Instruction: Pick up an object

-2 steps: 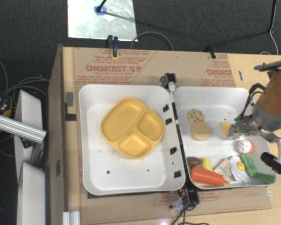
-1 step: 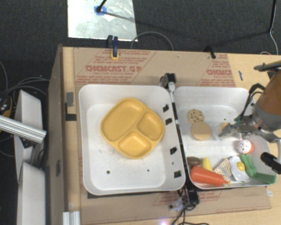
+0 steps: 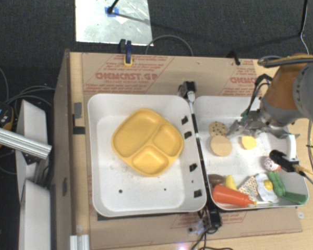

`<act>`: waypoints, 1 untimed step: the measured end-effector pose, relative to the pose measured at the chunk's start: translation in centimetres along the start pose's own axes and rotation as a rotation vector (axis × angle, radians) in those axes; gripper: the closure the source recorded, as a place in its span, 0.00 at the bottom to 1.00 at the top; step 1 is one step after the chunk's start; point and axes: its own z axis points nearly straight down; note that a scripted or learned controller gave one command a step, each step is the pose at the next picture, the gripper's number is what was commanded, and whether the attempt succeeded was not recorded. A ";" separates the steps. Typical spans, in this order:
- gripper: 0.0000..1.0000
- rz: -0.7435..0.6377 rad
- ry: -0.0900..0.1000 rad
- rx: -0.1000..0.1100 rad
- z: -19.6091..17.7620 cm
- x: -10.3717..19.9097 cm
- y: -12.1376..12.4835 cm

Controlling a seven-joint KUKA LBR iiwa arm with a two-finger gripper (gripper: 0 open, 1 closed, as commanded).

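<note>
My gripper (image 3: pixel 249 129) hangs low over the back of the right bin (image 3: pixel 235 104), and its fingers look spread open with nothing held between them. A small yellow piece (image 3: pixel 249 142) lies on the bin floor just in front of the fingertips. To its left lie a tan round disc (image 3: pixel 220 146) and a speckled cookie (image 3: pixel 216 128). An orange carrot (image 3: pixel 230 195), a small yellow banana-like piece (image 3: pixel 229 181), a fried egg (image 3: pixel 264 187), a green piece (image 3: pixel 281 186) and a pink-and-white piece (image 3: pixel 271 164) crowd the bin's front edge.
The left bin (image 3: pixel 107 191) holds a yellow divided plate (image 3: pixel 147 141). A black-clipped divider (image 3: pixel 194 139) runs between the two bins. The grey arm (image 3: pixel 292 92) reaches in from the right over the right bin's back corner.
</note>
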 end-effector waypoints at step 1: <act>0.00 -0.004 0.005 -0.003 -10.6 9.9 -3.4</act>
